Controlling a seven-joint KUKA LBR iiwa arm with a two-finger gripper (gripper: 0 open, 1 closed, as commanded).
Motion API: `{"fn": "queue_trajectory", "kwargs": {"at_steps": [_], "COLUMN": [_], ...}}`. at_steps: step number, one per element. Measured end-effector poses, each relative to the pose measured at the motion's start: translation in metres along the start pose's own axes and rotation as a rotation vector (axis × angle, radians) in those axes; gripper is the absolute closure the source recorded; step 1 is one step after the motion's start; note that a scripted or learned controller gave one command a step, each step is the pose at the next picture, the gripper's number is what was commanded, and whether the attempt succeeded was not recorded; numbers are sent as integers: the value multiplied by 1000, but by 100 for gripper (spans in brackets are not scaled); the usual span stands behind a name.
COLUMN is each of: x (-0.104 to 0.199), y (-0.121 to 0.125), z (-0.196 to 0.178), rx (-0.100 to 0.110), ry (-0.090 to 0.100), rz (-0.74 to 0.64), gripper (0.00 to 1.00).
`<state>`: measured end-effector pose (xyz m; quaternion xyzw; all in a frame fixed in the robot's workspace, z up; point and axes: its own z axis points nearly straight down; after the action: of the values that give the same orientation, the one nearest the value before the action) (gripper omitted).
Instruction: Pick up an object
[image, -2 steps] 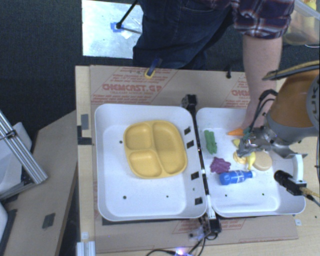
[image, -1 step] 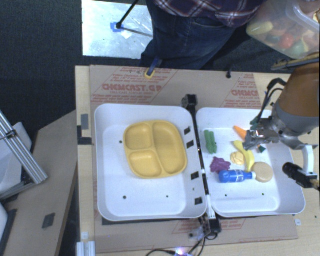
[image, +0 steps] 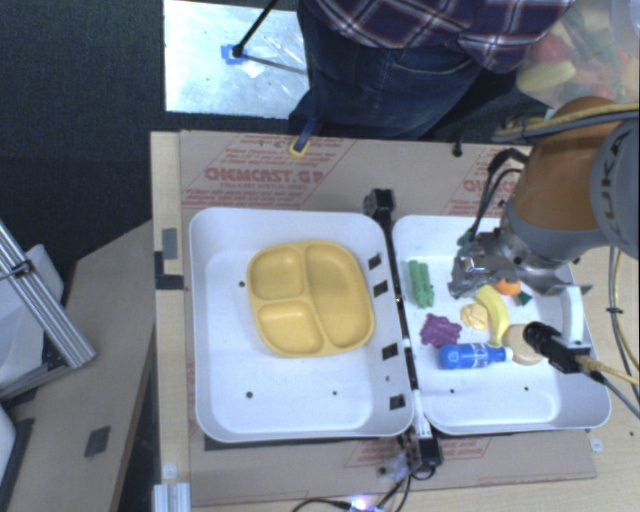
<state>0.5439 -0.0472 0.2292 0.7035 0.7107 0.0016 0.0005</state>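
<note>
In the right bin lie a green block, a purple toy, a blue bottle on its side with a white cap, a yellow banana and a small orange piece. My gripper hangs low over the bin's upper middle, between the green block and the banana, just left of the orange piece. Nothing shows held in it. The arm's body hides the bin's upper right part.
A yellow divided plate lies in the left bin. A black divider runs between the bins. A person in a plaid shirt stands behind the bench.
</note>
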Motion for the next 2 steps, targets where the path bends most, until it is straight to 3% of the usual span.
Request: {"fn": "queue_trajectory", "kwargs": {"at_steps": [2], "x": [95], "y": [31], "z": [14], "rx": [0], "ry": [-1], "rz": [2], "gripper": [100]}}
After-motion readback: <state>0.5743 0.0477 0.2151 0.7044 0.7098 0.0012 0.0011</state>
